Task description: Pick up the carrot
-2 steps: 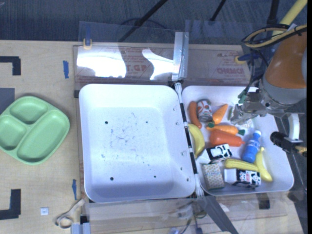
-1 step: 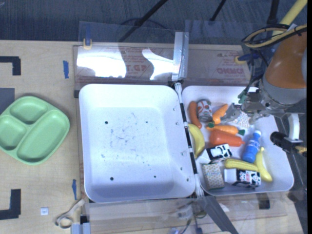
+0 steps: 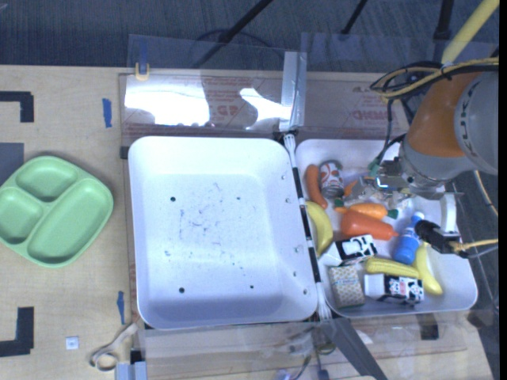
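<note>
In the right white bin (image 3: 463,287), the tapered orange plastic carrot (image 3: 367,227) lies lengthwise left-right, just below-left of the pincer (image 3: 379,187), whose grip state I cannot tell.

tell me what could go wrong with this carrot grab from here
1. The carrot lies packed against another orange piece below it, so the claw may close on the wrong one or on both.
2. A can and a banana crowd its left side; coming down could knock them.
3. The blue bottle sits close on the right, leaving little room for the claw.
</note>
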You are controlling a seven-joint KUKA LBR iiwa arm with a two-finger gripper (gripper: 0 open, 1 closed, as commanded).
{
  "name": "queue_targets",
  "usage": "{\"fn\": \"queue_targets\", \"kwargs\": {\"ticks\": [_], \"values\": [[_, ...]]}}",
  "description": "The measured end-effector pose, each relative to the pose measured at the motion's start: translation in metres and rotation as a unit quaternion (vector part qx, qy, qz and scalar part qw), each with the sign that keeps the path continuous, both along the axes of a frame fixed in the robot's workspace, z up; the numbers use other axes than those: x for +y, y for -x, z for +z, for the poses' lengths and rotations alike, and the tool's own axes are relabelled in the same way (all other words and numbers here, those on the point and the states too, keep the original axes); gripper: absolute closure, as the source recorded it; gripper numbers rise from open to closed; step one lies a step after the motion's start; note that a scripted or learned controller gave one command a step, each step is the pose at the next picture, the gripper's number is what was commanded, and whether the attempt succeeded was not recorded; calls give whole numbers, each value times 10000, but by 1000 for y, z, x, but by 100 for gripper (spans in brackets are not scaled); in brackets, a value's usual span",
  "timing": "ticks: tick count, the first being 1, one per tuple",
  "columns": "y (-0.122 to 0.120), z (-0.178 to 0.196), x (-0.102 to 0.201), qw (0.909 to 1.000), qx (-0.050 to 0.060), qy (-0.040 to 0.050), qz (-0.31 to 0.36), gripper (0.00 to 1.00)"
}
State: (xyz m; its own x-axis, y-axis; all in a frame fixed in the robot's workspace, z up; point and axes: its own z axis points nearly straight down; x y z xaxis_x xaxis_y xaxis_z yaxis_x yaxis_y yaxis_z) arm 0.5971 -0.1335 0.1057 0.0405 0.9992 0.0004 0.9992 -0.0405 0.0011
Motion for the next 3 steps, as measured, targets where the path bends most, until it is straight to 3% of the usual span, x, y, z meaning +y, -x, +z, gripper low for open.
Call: {"fn": "queue_targets", "kwargs": {"ticks": [1,2,3], "values": [[25,-19,30,9961,-25,10,886,0],[23,-8,29,9961,-53,19,877,100],[42,79,86,9923,2,1,1242,100]]}}
